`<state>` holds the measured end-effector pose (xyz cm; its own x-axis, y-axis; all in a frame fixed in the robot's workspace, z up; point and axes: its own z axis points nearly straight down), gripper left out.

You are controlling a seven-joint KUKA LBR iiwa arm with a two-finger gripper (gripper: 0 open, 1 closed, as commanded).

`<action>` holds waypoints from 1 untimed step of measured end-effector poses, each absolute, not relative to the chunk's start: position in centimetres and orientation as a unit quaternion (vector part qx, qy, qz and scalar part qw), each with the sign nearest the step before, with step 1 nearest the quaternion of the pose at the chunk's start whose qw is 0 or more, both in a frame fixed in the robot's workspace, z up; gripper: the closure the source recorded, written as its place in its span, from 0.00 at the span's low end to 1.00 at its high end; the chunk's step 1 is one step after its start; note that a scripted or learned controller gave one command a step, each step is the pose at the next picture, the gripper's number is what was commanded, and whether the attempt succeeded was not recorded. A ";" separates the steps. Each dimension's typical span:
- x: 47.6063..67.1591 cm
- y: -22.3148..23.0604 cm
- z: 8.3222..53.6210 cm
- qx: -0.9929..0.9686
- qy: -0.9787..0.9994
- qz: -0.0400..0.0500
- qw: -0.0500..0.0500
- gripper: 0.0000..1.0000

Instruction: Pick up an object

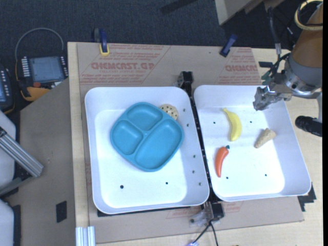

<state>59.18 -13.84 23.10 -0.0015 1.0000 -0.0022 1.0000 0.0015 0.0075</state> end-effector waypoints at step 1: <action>59.3 -13.9 28.5 0.707 0.708 0.002 0.004 1.00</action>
